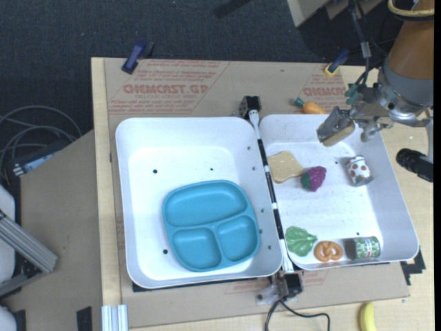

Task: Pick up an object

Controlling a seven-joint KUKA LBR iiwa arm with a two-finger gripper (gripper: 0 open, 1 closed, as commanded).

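Note:
My gripper [336, 127] hangs over the far part of the right bin [391, 205], coming in from the upper right. Below it and toward the front lie a tan slice of toast [284, 165], a purple bunch of grapes [313, 178] and a white-and-red strawberry-like piece [357, 171]. Along the bin's near edge sit a green leaf [300, 241], an orange pretzel [328, 252] and a small can [363, 247] on its side. Nothing shows in the gripper's grasp, and it is apart from all of these.
The left bin [138, 164] holds a blue divided plate [210, 224]. A small carrot [311, 106] lies on the board behind the right bin. A banana [367, 317] lies at the front right, and a blue clamp [136, 57] sits at the far left corner.

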